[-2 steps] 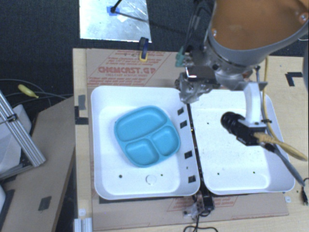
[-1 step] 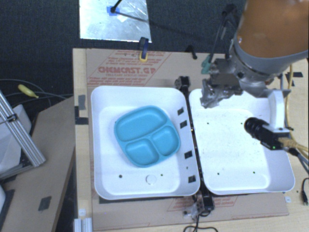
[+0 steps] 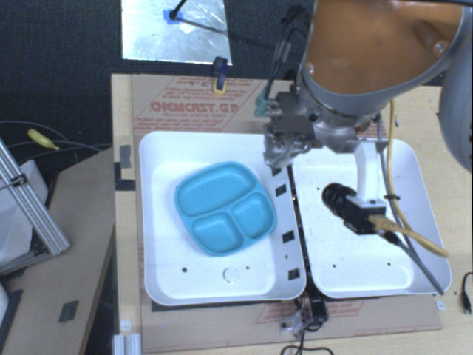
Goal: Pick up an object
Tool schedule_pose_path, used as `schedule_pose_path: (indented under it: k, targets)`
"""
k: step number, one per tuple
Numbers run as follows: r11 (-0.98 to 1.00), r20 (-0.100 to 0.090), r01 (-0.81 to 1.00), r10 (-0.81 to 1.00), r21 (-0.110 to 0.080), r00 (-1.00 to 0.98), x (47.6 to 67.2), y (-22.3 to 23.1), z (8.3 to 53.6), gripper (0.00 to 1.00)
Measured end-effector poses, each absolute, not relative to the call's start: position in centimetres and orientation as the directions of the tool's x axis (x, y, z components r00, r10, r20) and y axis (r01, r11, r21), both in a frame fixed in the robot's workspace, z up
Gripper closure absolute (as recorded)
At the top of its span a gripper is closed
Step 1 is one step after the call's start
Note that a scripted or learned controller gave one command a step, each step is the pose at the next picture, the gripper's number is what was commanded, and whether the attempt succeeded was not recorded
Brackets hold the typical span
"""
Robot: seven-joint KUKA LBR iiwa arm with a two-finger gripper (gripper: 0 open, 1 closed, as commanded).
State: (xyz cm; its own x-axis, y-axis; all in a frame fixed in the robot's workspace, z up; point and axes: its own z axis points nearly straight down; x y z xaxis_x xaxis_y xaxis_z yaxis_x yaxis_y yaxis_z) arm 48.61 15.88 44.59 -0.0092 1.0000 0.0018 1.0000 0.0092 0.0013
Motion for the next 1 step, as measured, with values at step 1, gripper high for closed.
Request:
schedule_pose_path:
  k: [1]
  targets:
    - [0.007, 0.002, 1.000, 1.000, 0.005, -0.007, 48.71, 15.56, 45.78, 1.00]
